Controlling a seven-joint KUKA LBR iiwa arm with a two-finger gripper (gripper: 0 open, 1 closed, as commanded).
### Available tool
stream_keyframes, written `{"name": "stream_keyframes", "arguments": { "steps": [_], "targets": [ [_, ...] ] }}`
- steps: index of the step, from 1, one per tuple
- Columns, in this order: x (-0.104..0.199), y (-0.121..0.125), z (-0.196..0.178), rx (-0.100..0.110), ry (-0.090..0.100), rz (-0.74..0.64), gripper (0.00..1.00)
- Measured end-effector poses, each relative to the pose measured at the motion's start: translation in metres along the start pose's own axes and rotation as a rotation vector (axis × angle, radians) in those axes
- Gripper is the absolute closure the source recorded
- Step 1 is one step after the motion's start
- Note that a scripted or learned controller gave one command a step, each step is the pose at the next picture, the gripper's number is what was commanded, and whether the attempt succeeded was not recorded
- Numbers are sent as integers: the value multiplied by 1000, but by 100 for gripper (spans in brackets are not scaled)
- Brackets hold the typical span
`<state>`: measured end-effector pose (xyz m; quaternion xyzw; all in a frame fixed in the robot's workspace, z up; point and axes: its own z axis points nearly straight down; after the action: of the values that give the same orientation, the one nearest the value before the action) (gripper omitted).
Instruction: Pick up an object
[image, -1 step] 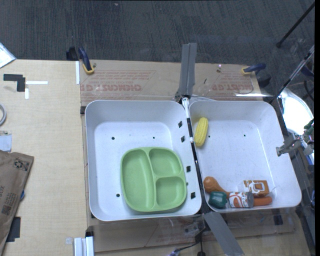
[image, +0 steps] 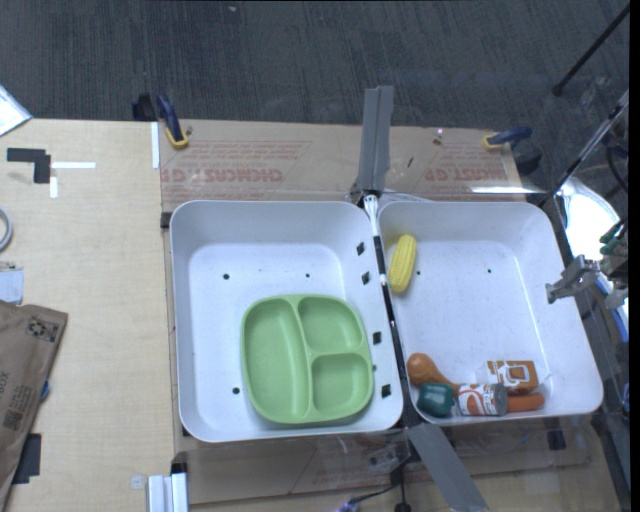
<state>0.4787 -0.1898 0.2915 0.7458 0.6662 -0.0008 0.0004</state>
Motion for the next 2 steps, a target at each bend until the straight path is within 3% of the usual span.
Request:
{"name": "stream_keyframes", "arguments": {
  "steps": [1,2],
  "targets": [
    [16,-4,120,5,1,470,0],
    [44,-2,182,-28,0,964,0]
  ]
}}
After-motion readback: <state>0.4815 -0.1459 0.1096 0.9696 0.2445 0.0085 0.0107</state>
